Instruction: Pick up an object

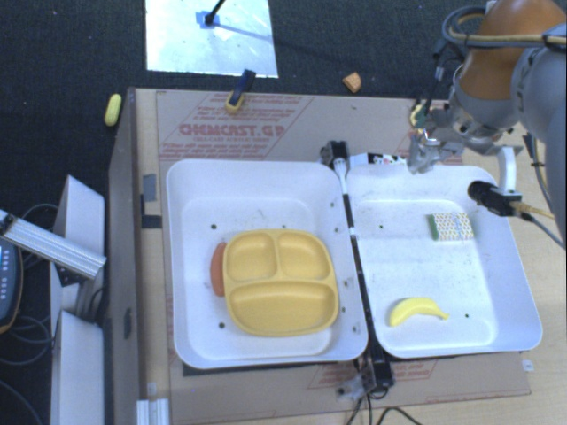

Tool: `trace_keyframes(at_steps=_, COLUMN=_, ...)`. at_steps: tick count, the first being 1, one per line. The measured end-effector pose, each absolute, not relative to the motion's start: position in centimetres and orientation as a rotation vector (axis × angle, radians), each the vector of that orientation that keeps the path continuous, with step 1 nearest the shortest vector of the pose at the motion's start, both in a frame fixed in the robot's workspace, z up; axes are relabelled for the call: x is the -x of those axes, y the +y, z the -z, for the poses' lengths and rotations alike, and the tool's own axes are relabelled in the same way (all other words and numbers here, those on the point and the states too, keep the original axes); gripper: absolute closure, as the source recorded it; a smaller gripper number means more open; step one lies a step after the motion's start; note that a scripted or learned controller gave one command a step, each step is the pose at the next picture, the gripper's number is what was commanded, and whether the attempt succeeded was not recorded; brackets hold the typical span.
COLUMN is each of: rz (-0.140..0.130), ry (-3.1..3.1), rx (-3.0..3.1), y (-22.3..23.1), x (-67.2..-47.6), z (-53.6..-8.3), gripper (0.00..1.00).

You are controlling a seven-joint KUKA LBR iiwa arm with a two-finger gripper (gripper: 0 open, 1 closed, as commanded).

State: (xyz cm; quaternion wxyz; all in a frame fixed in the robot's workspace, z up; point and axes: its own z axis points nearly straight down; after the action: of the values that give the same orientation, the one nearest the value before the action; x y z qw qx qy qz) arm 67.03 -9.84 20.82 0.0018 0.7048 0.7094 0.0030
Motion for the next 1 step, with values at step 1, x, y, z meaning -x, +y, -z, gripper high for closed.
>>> trace_keyframes(at_steps=1, rz=-0.001, ry=2.22, rx=-2.216, y=-18.44, x=-65.14, z=-23.73, gripper=1.0)
